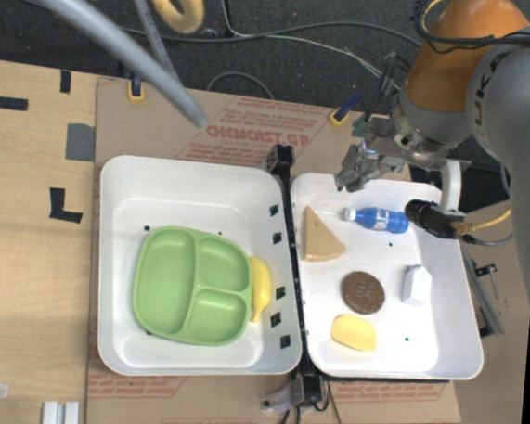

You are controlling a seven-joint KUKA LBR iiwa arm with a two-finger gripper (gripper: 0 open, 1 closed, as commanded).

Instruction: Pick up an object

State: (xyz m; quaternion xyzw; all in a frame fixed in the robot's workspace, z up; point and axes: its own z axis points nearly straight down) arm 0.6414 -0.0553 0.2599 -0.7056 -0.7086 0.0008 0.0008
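Overhead view of the worktop [21, 230] with two white bins. The hand [354, 173] hangs over the upper left corner of the right bin [437, 363]; we see nothing between its fingers, and we cannot tell how far apart they stand. Nearest it, in the upper middle of that bin, lies a small blue-and-white bottle [376, 219] on its side. We judge it light, rigid and smooth, apt to roll; a grip across its barrel, mid-length, seems soundest. Below lie a tan wedge [320, 238], a brown disc [363, 292], a yellow lump [353, 333] and a small white block [416, 283]. The left bin [123, 183] holds a green divided tray [193, 285] with a banana [259, 288] beside it.
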